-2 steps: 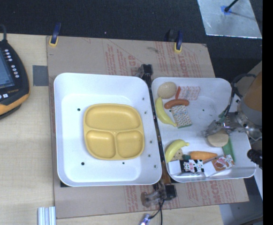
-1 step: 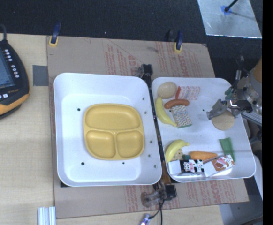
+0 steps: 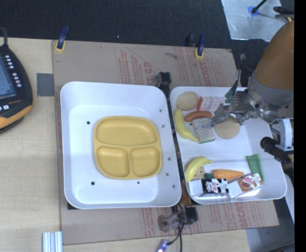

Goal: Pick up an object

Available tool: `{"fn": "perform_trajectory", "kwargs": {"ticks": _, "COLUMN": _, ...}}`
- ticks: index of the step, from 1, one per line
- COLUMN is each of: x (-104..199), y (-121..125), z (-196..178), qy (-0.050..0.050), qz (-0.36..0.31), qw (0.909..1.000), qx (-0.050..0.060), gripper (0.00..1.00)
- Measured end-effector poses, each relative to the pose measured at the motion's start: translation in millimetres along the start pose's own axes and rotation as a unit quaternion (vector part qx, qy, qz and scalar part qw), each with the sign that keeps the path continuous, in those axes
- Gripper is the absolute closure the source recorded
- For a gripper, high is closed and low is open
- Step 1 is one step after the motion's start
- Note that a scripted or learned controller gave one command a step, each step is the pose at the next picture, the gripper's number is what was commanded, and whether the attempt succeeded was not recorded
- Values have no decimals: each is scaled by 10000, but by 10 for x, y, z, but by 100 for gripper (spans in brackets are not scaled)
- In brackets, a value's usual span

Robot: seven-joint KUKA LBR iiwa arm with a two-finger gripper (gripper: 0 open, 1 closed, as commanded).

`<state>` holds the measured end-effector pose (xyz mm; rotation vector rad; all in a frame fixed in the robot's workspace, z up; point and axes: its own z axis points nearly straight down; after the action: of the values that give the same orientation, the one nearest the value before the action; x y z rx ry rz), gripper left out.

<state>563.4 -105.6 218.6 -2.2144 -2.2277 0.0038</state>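
Right bin, frame right: gripper hovers over round tan cookie; nothing visibly held, finger opening cannot be told. Cookie likely light, rigid, flat; grasp across its edges.

A yellow divided plate sits in the left bin; a handheld pendant lies beside it.

Gripper hangs over the right bin full of toy food, yellow divided plate sits in the left bin.
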Motion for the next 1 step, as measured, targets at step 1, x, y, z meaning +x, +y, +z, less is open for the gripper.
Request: {"fn": "perform_trajectory", "kwargs": {"ticks": 1, "x": 524, "y": 239, "z": -5, "qy": 0, "qz": -3, "qw": 10000, "qx": 5, "gripper": 100}}
